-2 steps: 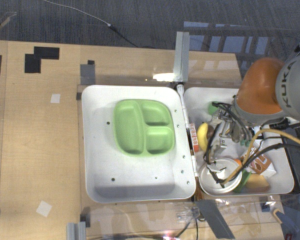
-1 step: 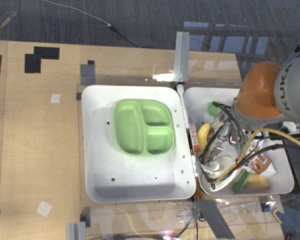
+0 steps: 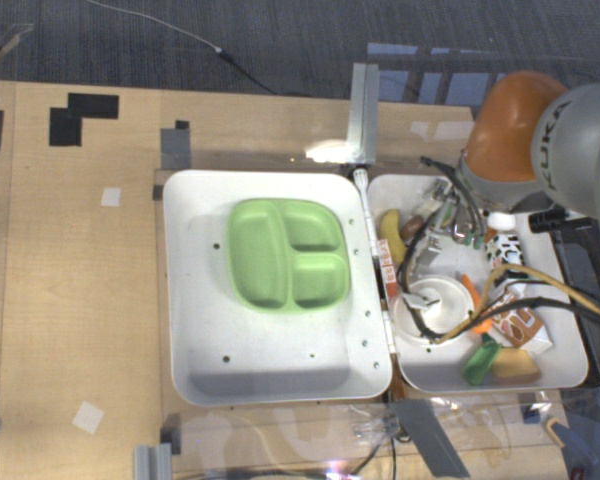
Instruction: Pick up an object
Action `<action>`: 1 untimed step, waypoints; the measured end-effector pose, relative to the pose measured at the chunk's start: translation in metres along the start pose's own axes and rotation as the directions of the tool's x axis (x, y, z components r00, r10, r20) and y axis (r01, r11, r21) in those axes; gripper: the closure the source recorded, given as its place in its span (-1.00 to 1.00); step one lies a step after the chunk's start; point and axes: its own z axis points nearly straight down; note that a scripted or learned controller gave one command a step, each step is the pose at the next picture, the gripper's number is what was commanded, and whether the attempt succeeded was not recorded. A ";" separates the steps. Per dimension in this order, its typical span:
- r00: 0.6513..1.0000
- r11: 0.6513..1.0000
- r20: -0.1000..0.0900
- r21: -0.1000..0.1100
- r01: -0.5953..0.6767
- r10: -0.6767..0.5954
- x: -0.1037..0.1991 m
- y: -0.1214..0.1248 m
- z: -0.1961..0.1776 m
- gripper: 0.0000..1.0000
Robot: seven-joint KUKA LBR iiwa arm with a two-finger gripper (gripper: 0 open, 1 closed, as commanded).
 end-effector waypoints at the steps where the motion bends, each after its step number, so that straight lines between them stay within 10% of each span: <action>1: 0.996 0.996 0.003 0.003 -0.092 0.092 0.036 -0.005 -0.001 -1.00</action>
